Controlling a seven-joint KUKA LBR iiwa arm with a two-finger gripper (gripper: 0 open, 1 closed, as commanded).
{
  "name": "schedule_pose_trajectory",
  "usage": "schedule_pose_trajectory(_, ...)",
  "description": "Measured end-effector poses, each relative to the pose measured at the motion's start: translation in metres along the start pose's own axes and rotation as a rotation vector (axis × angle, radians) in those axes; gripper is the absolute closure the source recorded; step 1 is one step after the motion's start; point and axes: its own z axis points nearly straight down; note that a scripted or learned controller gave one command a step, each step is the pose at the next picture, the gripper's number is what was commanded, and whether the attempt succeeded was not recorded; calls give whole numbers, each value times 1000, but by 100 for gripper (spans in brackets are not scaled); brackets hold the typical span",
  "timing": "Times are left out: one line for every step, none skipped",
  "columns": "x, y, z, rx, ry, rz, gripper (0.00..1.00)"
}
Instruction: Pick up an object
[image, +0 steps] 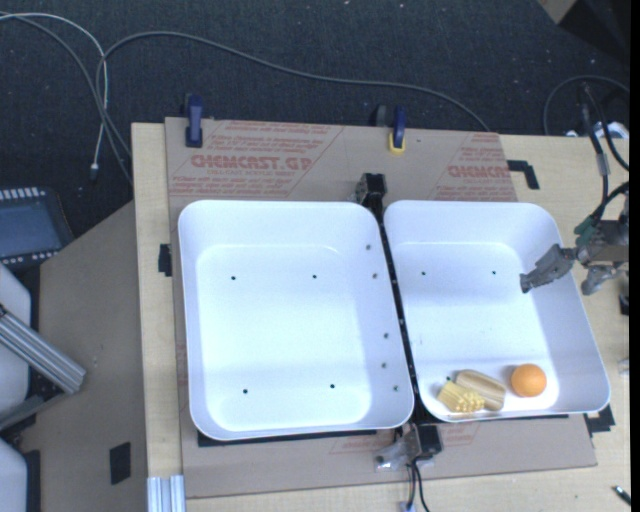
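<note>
**Hand at the right bin's edge, open and holding nothing**

Reaching in low from the right, hand (566, 272) over the far right rim of the right bin (470, 225). Two fingers spread apart, nothing between them. Well apart from the hand, toward the near wall: orange ball (529, 380), tan roll (480, 383), yellow corn piece (460, 399), lying close together.

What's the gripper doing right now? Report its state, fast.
Gripper: over the right bin's right rim, holding nothing; open or closed cannot be told.

Pincer (566, 273) at right edge, fingers apparently spread.
</note>
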Motion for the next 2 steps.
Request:
schedule_pose_trajectory(0, 0, 0, 0, 0, 0, 0)
schedule_pose_trajectory(0, 0, -11, -2, 0, 0, 100)
